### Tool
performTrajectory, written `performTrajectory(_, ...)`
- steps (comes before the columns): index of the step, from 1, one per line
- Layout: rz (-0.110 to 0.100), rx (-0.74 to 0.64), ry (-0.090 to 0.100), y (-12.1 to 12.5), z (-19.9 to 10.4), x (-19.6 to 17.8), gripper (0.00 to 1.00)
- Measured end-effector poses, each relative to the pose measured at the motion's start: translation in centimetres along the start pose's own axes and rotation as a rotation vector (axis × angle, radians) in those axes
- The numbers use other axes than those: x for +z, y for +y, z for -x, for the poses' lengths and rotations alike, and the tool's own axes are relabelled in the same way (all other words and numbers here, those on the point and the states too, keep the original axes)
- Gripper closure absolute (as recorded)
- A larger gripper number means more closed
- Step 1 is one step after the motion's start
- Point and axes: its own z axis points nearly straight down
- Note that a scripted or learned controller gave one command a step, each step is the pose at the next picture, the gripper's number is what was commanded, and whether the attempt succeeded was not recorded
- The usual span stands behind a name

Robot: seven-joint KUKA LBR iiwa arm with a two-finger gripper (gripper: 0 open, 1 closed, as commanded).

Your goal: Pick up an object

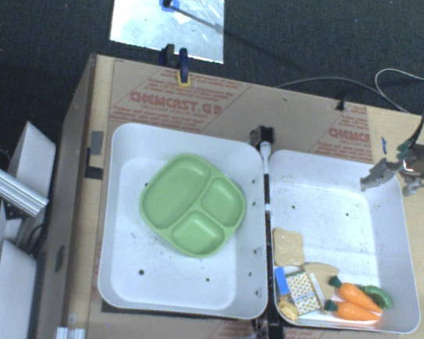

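White plastic sets the scene: two shallow bins side by side on a cardboard-lined bench, the left bin (114, 269) holding a pale green divided plate (193, 205), the right bin (400, 232) holding a small cluster of toy food pushed into its near corner. Above the right bin's far right rim hangs the grey arm, its gripper (385, 173) raised clear of the floor and well apart from the food; at this angle and size I cannot tell how its fingers are set, and nothing is visibly between them.

The candidates for picking lie together: a tan cracker-like slab (288, 247), two orange carrots (356, 302) with a green top, and a small patterned packet (301, 290) with a blue piece just beside it.

By my reading this is the approach step, with no grasp begun. The next move calls for travel toward the near corner, a descent over one item, and care that the crowded neighbours and the bin wall do not foul the closing.
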Motion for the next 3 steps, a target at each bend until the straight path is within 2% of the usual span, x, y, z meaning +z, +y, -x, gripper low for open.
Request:
performTrajectory(1,-0.002,0.002,0.001,-7.7,-0.8,14.4,0.0)
performTrajectory(2,-0.002,0.001,0.002,-12.5,-9.5,14.4,0.0)
performTrajectory(3,0.001,0.0,0.001,-12.4,-9.4,13.4,1.0)
